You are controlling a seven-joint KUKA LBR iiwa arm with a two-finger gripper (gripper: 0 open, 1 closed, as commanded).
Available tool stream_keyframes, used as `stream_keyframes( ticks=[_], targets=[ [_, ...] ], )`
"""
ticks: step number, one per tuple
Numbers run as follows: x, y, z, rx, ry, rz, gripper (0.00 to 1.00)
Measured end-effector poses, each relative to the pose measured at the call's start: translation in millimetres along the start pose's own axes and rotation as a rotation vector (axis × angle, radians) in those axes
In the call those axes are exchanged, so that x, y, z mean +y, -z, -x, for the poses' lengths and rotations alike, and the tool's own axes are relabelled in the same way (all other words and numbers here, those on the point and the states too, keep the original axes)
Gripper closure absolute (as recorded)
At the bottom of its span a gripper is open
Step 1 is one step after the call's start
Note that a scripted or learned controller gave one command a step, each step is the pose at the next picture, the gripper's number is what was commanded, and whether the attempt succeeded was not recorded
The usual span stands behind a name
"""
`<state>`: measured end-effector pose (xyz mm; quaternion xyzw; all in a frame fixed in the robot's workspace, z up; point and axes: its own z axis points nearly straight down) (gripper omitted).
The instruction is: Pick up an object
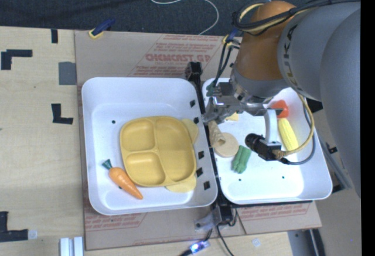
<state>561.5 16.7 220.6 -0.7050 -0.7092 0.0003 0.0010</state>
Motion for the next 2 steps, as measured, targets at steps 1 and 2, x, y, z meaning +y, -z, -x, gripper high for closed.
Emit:
stream_keyframes(
  ticks=[1, 2],
  targets=[
    [-12, -5, 3, -0.002, -0.004, -0.002, 1.0],
    [-15, 11, 6, -0.001, -0.005, 0.001, 1.0]
  ],
)
